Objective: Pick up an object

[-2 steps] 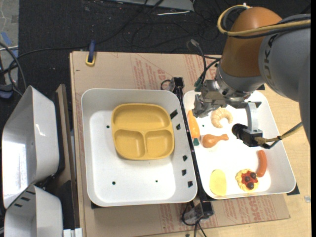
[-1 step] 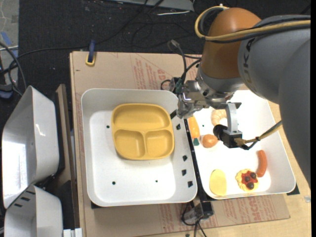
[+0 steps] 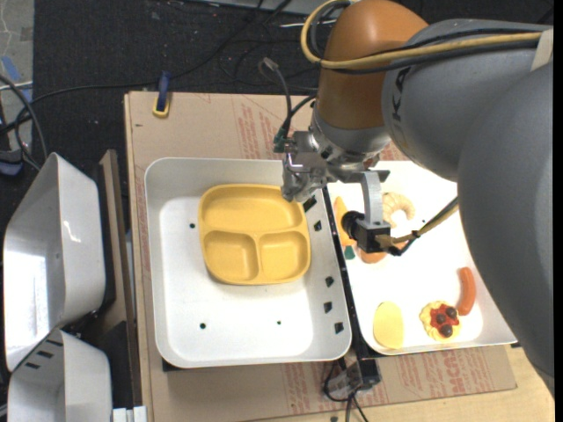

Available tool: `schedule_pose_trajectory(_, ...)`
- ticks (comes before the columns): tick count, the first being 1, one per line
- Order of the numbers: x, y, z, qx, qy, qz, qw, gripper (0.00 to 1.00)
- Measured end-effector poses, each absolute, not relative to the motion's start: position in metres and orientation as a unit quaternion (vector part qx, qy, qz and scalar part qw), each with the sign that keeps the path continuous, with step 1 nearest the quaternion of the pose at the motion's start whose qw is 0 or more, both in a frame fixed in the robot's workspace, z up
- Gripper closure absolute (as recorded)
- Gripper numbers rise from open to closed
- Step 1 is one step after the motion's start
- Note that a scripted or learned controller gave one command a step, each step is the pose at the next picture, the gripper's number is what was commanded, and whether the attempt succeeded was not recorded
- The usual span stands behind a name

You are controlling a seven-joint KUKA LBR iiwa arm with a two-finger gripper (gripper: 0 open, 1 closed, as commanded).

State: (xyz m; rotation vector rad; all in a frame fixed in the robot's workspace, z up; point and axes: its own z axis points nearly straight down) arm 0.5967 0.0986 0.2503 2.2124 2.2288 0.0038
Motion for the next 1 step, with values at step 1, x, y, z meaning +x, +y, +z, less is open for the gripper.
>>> schedule_pose_trajectory(1,0.5961,0.0957,0.2499,0.706,0.708,0.0,0.0,0.0)
